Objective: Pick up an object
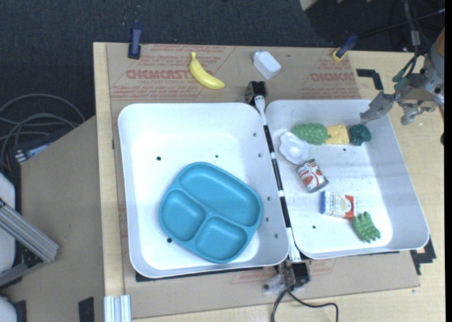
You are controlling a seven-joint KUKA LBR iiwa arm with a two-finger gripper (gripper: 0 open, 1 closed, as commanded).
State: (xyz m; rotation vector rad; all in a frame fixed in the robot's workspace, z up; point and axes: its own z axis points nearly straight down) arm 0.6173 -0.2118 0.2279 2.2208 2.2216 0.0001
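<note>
Claw [406,102] sits over the far right corner of the right white plastic bin [413,204], two fingers splayed apart, nothing between them. Right bin contents: bumpy green-and-yellow corn-shaped toy [321,133] near the far edge, dark teal lump [359,134] touching its right end, glossy white cup-like piece [292,148] by the left wall, small red-and-white can [310,175] lying tilted mid-bin, flat red/white/blue carton [339,205] nearer the front, knobbly green toy [366,227] just beside it at the front right. Left white bin [138,172] carries a smooth blue three-compartment plastic tray [210,211]. On the cardboard-topped counter [113,172], beyond the bins: yellow plastic banana [204,74] and a white block [267,65]
</note>
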